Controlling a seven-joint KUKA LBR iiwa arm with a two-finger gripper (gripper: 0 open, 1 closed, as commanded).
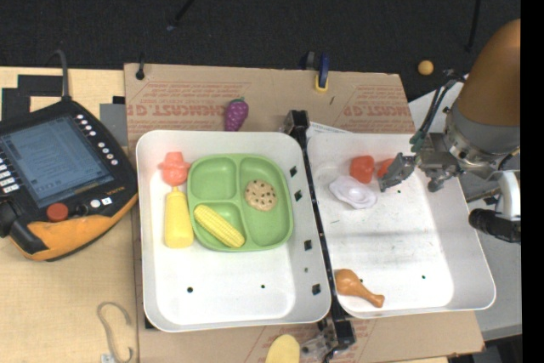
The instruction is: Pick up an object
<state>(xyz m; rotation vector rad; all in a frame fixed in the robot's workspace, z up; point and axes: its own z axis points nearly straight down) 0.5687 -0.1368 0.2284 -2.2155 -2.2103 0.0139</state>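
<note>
1. You look down on a counter (76, 293) covered partly with cardboard; two white bins stand side by side on it, the left bin (221, 293) and the right bin (425, 268).
2. The tool (396, 172) hangs over the upper part of the right bin, at the end of the arm that comes in from the right. You cannot tell from this view if it is released or clenched; it is dark and small here.
3. The nearest thing is a red object (363, 168), just beside the tool, on its left side. A small red piece (385, 167) shows right at the tool, but I cannot say if it is gripped.
4. A white object (354, 193) lies just below the red one, touching or almost touching it.
5. An orange drumstick (359, 287) lies well apart, near the lower edge of the bin, its long axis slanting down to the right.
6. I judge that the coming move turns on the short way leftward and down to the red object.
7. The shape of the red object is hard to make out.
</note>
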